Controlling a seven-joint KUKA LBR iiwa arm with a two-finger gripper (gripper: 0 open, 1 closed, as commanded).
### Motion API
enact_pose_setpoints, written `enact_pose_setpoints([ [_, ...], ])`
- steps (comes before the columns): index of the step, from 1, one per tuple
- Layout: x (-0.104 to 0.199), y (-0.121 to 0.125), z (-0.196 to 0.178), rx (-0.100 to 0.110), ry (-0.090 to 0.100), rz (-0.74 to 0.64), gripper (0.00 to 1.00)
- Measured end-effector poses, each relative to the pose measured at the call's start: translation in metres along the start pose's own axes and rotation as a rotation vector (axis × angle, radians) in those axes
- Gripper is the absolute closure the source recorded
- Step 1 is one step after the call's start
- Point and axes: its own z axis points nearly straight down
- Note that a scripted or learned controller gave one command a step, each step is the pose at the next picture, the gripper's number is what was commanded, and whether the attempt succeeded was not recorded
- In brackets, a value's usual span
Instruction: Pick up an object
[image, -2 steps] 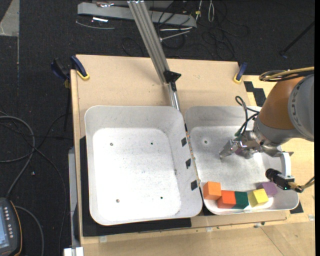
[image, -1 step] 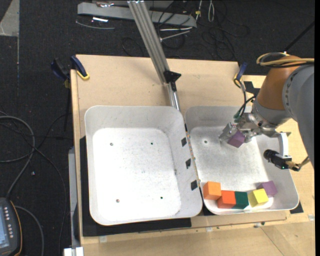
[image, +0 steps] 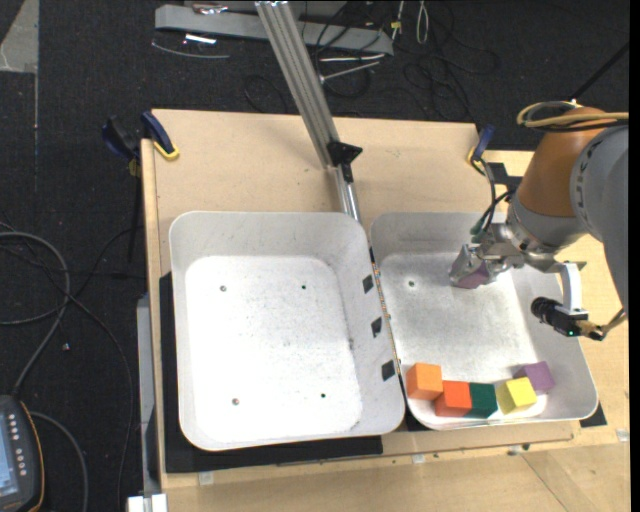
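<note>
We see the arm (image: 575, 185) reaching in from the right, and its hand (image: 472, 268) is low over the upper part of the right bin (image: 470, 320). A small purple object (image: 470, 277) shows just at the fingertips, close to the bin floor. It seems to sit between the fingers, but the view is too small and slanted, so we cannot tell if the hand is open or closed, or if it really grips this piece.

Along the near edge of the same bin we find a row of small blocks, touching or almost touching one another: an orange block (image: 425, 379), a red-orange block (image: 456, 397), a green block (image: 483, 399), a yellow block (image: 517, 394) and a purple block (image: 539, 376) at the right end. They are well apart from the hand.

The left bin (image: 265, 325) stands just beside the right one on the wooden tabletop (image: 250, 165). A metal pole (image: 305, 85) rises at a slant from behind the bins
</note>
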Motion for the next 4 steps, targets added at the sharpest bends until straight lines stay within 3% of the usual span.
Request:
enact_pose_setpoints([
  [2,0.151,0.017,-0.093,-0.003,0.006,-0.005,1.00],
  [3,0.121,0.022,-0.108,0.000,0.002,0.008,1.00],
  [4,0.186,-0.038,-0.088,0.011,0.006,-0.002,1.00],
])
